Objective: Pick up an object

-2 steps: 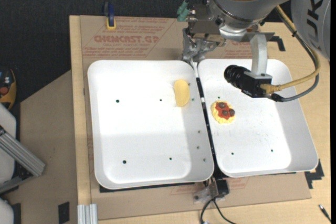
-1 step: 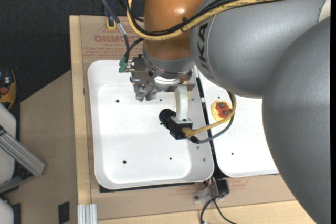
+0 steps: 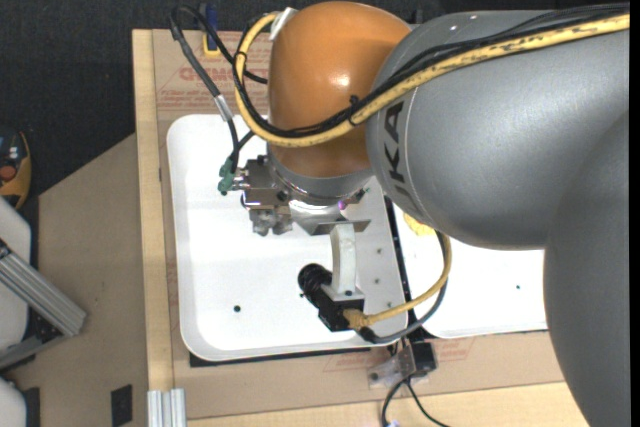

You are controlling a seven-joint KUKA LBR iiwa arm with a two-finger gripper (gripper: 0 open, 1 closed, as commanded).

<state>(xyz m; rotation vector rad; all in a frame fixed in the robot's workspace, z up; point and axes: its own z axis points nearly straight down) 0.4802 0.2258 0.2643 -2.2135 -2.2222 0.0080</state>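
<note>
My arm's orange band (image 3: 320, 85) and grey body cover most of the bench. Below the band, the gripper (image 3: 266, 207) hangs over the middle of the left white bin (image 3: 205, 245); I see its metal body with a green connector (image 3: 228, 177) at its side. A white bracket (image 3: 347, 255) and a black block (image 3: 322, 293) stick out from the wrist toward the bin's front right. A small dark speck (image 3: 237, 308) lies on the bin floor near the front. A bit of yellow (image 3: 416, 226) peeks out by the divider between the bins. Whatever is under the wrist is hidden.
The right bin (image 3: 500, 305) shows as a strip of white floor below the arm. Black and yellow cables (image 3: 232, 80) loop from the wrist over the cardboard-coloured bench top (image 3: 165, 75). A small connector (image 3: 415, 355) sits at the bench's front edge.
</note>
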